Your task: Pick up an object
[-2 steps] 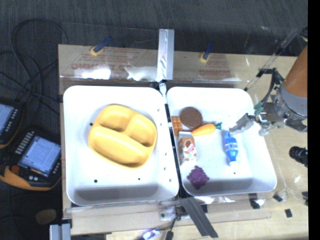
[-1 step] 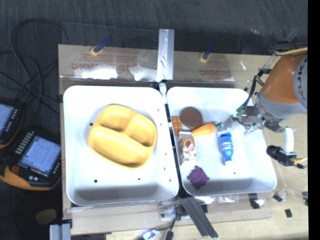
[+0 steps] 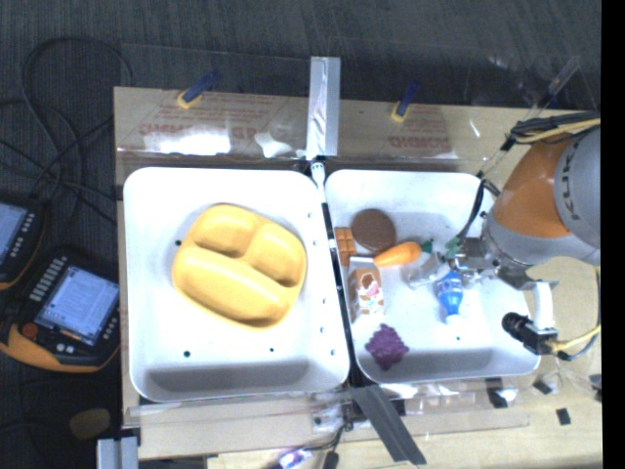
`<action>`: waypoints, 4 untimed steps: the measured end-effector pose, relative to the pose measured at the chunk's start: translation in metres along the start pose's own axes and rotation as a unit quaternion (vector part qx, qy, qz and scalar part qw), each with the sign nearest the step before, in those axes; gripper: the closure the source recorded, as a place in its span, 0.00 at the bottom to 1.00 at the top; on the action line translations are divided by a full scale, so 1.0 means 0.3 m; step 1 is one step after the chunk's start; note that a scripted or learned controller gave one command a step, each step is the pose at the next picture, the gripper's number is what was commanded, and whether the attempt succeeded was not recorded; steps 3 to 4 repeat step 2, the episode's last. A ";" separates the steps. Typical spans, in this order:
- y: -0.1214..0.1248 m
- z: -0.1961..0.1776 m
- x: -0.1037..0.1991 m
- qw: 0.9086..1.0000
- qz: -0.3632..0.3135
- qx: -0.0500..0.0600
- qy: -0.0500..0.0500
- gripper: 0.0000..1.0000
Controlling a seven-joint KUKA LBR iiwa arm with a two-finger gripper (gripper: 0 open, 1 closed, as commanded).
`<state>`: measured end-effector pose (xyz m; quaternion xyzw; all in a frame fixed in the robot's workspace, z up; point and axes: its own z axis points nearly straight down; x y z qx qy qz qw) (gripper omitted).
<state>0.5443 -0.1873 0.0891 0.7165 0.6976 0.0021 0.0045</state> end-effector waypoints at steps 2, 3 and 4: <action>-0.062 -0.403 0.330 0.997 0.076 0.007 0.001 1.00; -0.062 -0.403 0.330 0.997 0.076 0.007 0.001 1.00; -0.062 -0.403 0.330 0.997 0.076 0.007 0.001 1.00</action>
